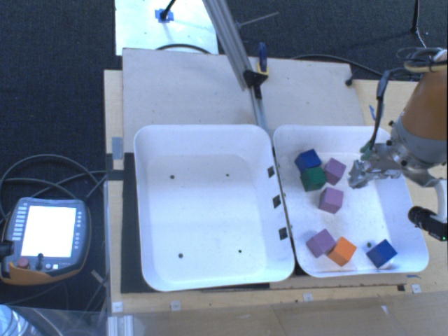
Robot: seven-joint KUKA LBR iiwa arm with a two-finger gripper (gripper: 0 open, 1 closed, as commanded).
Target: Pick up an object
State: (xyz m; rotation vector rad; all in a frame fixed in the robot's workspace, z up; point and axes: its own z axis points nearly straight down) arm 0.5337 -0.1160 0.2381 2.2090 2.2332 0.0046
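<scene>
Over the pale wooden surface point(189, 82) I watch two shallow white plastic bins sitting side by side, touching along their inner walls. My left white bin point(150, 208) is the larger-looking one from this slant. My right white bin point(287, 145) holds seven small cubes. From the right edge comes my grey arm with its orange band point(427, 107), and its metal hand point(358, 176) hangs above the right bin's upper half, just beside a purple cube point(335, 170); I cannot tell from this angle how its fingers stand, and I see nothing between them. Left of that purple cube sit a blue cube point(307, 160) and a green cube point(313, 179), touching each other. A second purple cube point(330, 200) lies just below the cluster. Near the front wall, a third purple cube point(320, 243) touches an orange cube point(341, 251), with a second blue cube point(381, 253) near them to the right. A grey teach pendant point(45, 240) rests on the dark floor at far left.
</scene>
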